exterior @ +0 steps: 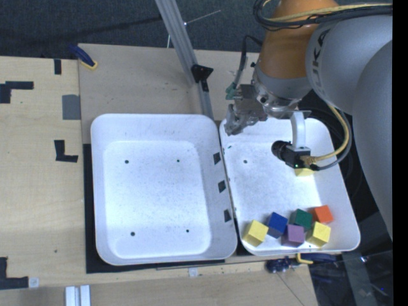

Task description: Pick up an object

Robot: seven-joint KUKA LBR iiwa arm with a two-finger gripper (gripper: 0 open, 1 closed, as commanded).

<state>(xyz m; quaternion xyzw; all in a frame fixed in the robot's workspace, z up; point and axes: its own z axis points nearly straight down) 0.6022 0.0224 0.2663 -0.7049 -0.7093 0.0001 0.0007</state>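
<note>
Your jaws hover at the right bin's eleven o'clock corner; I cannot tell their state. Blocks cluster at five o'clock: descend onto the outermost yellow one.

1. Arm: smooth grey casing, rounded links.
2. Orange band above wrist, glossy, domed.
3. Black cables looped over the band; a yellow-and-black cable runs down the side.
4. Gripper: small, grey metal.
</note>
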